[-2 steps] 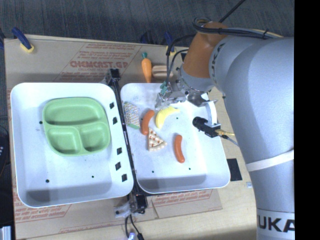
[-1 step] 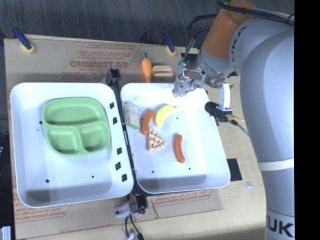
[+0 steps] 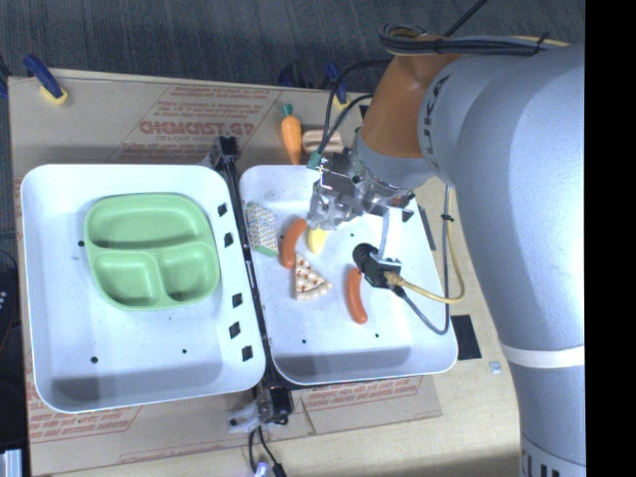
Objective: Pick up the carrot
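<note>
Reaching arm: grey arm with an orange band [image 3: 407, 107] comes in from the right over the right bin.
Gripper: two-finger metal gripper [image 3: 328, 217] hangs low over the far half of the right bin; whether it stands apart or together I cannot tell.
Carrot: small orange carrot with a green top [image 3: 289, 135] lies on the bench just beyond the right bin's far edge, outside it.
Right bin: shallow white bin [image 3: 397, 351] holds two orange-red sausages [image 3: 355, 296], a pizza slice [image 3: 309, 281], a pale yellow piece [image 3: 317, 239] and what may be a grater.
Left bin: shallow white bin [image 3: 60, 366] holds a green divided tray [image 3: 151, 248].
Surface: brown printed cardboard [image 3: 189, 117] over a wooden bench.
Room: dark grey carpet [image 3: 199, 18] beyond the far edge.
</note>
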`<control>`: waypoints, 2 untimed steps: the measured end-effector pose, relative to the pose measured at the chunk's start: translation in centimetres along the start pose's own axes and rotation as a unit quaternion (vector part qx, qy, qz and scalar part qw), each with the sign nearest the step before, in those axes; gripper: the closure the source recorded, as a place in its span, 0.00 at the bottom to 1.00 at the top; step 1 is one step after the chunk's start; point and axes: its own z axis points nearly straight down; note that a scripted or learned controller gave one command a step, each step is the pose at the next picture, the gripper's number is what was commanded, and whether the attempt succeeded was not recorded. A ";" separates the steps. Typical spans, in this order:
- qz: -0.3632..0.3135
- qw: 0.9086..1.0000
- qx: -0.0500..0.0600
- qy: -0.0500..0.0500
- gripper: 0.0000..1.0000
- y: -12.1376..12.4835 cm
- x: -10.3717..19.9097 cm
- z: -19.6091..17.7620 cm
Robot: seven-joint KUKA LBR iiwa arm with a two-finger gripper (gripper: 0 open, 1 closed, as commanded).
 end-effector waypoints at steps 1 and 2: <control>0.068 0.998 -0.001 0.000 1.00 -2.1 6.5 -2.8; 0.065 0.998 0.001 0.000 1.00 -2.1 6.6 -3.7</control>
